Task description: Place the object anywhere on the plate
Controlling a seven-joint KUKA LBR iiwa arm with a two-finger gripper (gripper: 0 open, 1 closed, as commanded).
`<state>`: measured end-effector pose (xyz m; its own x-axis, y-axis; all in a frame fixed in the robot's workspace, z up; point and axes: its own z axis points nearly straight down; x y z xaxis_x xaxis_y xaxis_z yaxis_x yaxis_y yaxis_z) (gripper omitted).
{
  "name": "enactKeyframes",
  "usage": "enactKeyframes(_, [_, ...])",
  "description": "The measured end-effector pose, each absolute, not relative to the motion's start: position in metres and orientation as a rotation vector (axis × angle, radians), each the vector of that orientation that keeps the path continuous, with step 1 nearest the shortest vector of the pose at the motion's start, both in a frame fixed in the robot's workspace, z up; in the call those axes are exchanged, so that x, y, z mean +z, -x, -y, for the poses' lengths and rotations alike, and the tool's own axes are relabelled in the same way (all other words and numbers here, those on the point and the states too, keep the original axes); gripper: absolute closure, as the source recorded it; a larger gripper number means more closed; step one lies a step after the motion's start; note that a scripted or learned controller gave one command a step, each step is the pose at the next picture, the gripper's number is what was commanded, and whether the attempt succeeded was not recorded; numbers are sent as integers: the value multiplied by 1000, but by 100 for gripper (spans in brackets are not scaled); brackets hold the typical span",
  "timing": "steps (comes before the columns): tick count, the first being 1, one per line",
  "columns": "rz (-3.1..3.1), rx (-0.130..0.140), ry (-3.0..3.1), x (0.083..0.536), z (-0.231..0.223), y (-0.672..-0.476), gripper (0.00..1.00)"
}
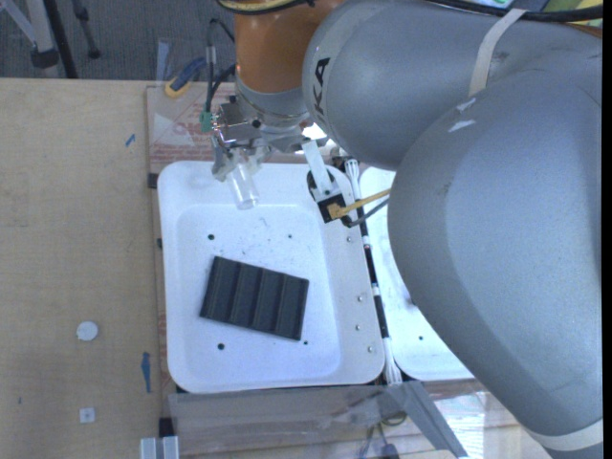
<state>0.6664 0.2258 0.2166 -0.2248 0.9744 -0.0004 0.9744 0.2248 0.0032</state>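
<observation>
The grey arm (459, 161) comes in from three o'clock and covers most of the right white bin (421, 352). Its jaws (241, 175) hang above the left white bin (182, 352) near that bin's twelve o'clock rim; whether they are spread or closed, I cannot tell. A dark ribbed rectangular object (254, 297) lies flat on the left bin's floor, tilted slightly, toward six o'clock from the jaws and well apart from them. The bench (67, 208) lies bare-wooded at nine o'clock.
</observation>
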Motion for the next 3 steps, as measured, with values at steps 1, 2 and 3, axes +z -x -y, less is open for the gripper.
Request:
enactKeyframes(1, [-2523, -3, -1876, 159, -218, -618, 100])
enactKeyframes(2, [-2848, 5, -1318, 191, -210, -633, 100])
enactKeyframes(3, [-2877, 4, -1252, 192, -219, -655, 100])
